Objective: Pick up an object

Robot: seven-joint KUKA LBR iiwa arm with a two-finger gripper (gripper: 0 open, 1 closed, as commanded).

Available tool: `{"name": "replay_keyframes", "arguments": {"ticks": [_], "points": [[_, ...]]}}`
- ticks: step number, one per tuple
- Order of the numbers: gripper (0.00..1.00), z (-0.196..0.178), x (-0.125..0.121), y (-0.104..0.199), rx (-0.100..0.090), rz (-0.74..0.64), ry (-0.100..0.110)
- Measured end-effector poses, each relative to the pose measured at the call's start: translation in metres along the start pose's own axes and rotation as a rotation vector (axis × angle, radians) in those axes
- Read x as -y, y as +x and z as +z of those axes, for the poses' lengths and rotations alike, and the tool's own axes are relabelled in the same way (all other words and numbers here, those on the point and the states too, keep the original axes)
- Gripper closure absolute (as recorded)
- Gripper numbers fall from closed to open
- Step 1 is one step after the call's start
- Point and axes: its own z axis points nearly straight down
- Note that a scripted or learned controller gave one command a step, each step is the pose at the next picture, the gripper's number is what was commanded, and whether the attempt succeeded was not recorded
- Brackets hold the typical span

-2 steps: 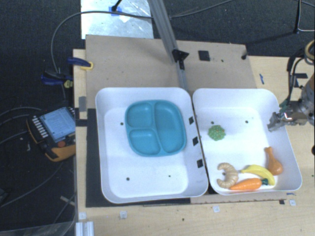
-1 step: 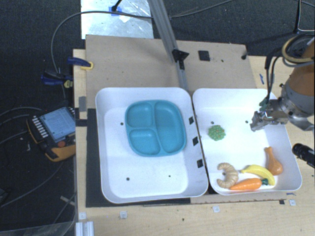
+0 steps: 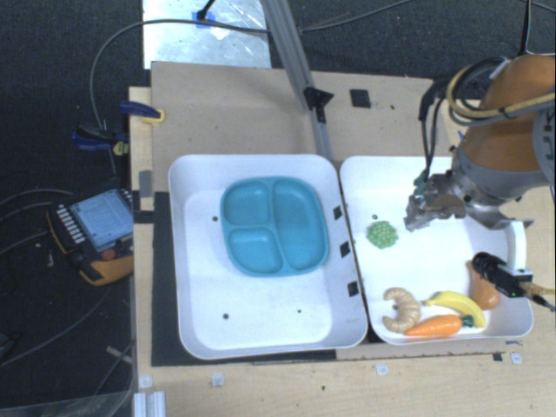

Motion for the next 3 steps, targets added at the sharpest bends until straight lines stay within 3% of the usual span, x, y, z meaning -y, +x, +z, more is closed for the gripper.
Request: {"name": "replay_keyframes", "arguments": {"ticks": [2, 3], "points": [[1.0, 0.016, -0.017, 0.12, 0.0, 0.0, 0.0], [1.0, 0.008, -0.025, 0.165, 0.0, 0.002, -0.001]]}}
